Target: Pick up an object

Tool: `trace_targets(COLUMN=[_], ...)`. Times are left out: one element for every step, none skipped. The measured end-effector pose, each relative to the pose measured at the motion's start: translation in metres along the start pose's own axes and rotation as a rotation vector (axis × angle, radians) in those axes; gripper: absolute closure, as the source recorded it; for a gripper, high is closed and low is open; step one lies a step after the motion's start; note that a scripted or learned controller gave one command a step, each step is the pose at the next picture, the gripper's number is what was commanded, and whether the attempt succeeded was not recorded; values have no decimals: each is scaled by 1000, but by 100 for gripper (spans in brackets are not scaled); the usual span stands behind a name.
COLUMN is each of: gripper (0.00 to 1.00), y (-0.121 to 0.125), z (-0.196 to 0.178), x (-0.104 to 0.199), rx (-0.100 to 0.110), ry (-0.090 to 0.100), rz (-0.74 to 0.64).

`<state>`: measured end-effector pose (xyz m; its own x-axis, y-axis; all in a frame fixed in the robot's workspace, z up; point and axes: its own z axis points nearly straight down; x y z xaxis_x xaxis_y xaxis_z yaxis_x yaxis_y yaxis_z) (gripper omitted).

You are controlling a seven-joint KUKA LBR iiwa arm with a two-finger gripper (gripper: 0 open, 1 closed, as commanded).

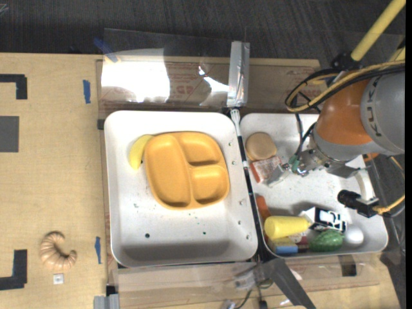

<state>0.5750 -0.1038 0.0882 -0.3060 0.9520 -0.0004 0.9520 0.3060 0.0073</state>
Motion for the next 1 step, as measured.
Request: trace_targets(gripper=[100], y=[1], z=[-12], x=[-3], rx=[-5], ry=[-5], rz=[4])
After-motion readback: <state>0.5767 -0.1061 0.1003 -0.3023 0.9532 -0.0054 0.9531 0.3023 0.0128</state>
